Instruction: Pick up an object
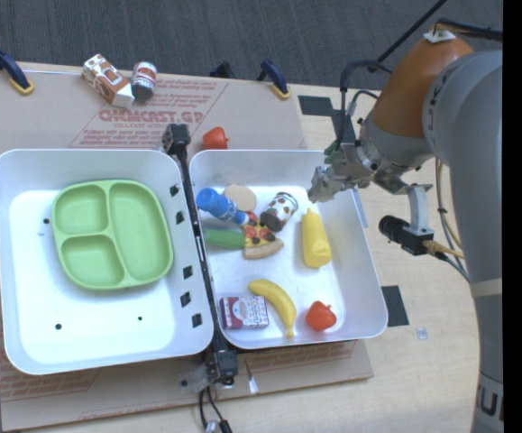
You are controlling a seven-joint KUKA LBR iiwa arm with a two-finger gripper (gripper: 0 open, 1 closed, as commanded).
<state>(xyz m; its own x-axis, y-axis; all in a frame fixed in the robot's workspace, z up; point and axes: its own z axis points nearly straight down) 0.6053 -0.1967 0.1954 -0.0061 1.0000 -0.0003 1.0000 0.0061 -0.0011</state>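
Gripper (322,188) over right bin (369,269), cardboard-topped bench (242,106), dark carpet (242,16)

Arm (463,152) was grey, thick and rounded, with an orange band (414,88) above the wrist. Black cables (355,106) looped beside it. Gripper (322,189) was dull grey metal, small and blocky.

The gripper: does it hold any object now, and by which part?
Nothing is seen held. The gripper is over the right bin, above the yellow bottle.
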